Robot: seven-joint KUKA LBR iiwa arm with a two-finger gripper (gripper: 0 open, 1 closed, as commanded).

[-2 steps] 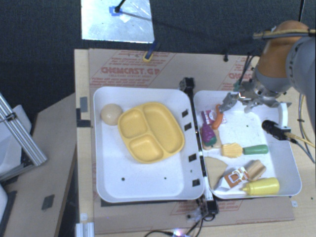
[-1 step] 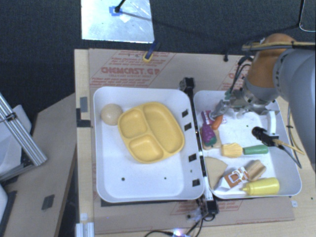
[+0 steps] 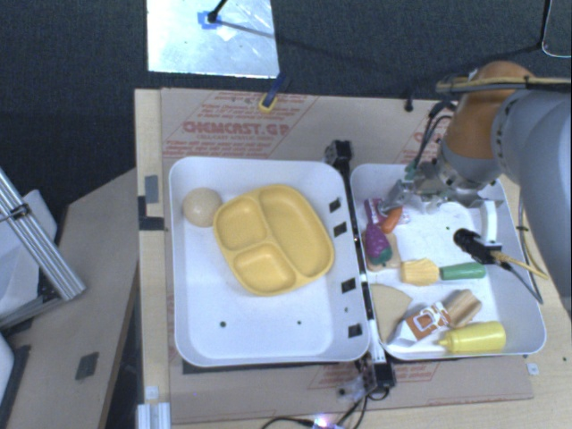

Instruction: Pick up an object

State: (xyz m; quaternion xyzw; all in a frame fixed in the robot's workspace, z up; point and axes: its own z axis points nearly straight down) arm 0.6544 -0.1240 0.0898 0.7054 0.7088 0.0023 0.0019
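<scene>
Lying below the gripper (image 3: 399,197), a small orange carrot-shaped plastic toy (image 3: 391,217) slants down-left lengthwise; gripper's state: cannot tell.

Two white bins side by side on table (image 3: 223,119). Left bin (image 3: 192,324): yellow tray (image 3: 271,237), beige ball (image 3: 202,206) beside it. Right bin (image 3: 527,324): brush (image 3: 441,271), mustard bottle (image 3: 472,337), purple toy (image 3: 376,241). Pincer (image 3: 399,193) low over right bin's far-left corner.
</scene>
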